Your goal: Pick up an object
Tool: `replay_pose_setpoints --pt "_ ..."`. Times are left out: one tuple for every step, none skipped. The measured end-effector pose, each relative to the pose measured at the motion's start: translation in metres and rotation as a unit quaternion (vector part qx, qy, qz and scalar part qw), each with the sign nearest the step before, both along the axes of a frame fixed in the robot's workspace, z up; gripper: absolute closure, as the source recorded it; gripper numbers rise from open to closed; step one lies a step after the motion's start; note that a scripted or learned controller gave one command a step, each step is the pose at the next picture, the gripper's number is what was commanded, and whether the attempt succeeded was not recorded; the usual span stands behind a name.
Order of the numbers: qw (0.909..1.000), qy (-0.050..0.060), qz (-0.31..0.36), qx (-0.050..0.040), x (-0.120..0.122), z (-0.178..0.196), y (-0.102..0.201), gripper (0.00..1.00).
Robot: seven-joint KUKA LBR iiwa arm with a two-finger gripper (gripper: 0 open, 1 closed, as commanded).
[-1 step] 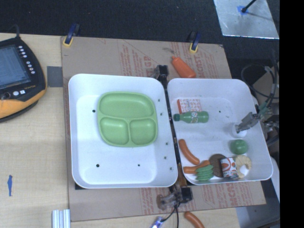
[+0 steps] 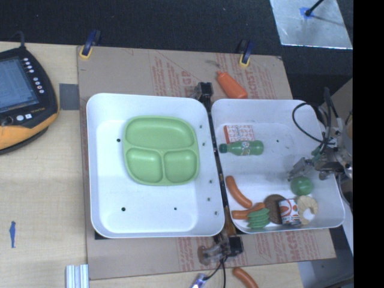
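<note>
Two shallow white bins side by side on table (image 2: 36, 185), centre of frame. Left bin (image 2: 105, 215): green divided plate (image 2: 161, 150), upper middle. Right bin (image 2: 276, 128): green bottle (image 2: 241, 148) lying near upper left; green ball (image 2: 302, 185) at right; sausage (image 2: 238, 191), carrot (image 2: 247, 213), can (image 2: 289, 212) clustered along lower edge. Gripper (image 2: 307, 168) at right side of right bin, just above green ball; open or closed: cannot tell. Orange carrot (image 2: 231, 85) outside bins, upper centre. Tablet pendant (image 2: 21, 98) at upper left.

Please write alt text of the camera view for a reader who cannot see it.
The tool hangs low over the right bin, just above a green ball among toy food. The left bin holds a green divided plate.
</note>
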State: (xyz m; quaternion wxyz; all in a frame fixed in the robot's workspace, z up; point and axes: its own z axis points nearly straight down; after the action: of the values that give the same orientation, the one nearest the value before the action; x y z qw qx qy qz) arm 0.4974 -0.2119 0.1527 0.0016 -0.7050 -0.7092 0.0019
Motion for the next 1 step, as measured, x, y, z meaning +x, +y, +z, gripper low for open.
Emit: replay_pose_setpoints --pt "1.0 0.0 0.0 0.0001 -0.0129 -0.0616 0.0002 0.0"
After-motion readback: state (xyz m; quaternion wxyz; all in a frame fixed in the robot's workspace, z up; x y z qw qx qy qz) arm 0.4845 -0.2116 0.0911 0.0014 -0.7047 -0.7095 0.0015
